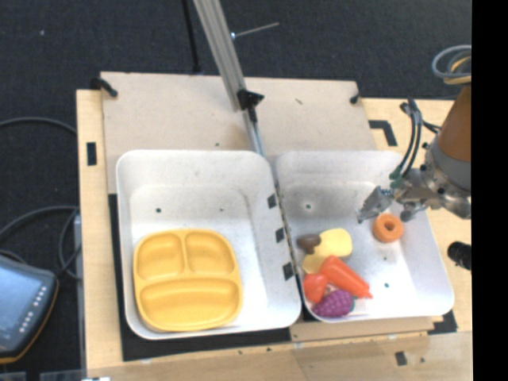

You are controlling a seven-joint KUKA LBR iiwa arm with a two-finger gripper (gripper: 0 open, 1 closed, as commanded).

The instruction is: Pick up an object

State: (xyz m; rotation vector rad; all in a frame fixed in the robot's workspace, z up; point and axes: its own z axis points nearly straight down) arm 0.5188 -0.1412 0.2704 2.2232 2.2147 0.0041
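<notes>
On the worktop (317, 109), two white bins are being carried; the tool (386, 206), its state impossible to tell, is being held above the right bin (413, 276), just beside an orange ring (388, 228).

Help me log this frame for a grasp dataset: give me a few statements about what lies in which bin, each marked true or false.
1. The yellow divided plate lies in the left bin. True.
2. The orange ring sits on the yellow divided plate. False: it lies on the floor of the right bin, near the gripper.
3. The carrot and the purple grapes lie in the right bin's near-left corner. True.
4. The gripper hovers above the left bin. False: it is over the right bin, at its right side.
5. The pale yellow piece lies apart from the other toy foods. False: it is in the same cluster as the carrot.
</notes>
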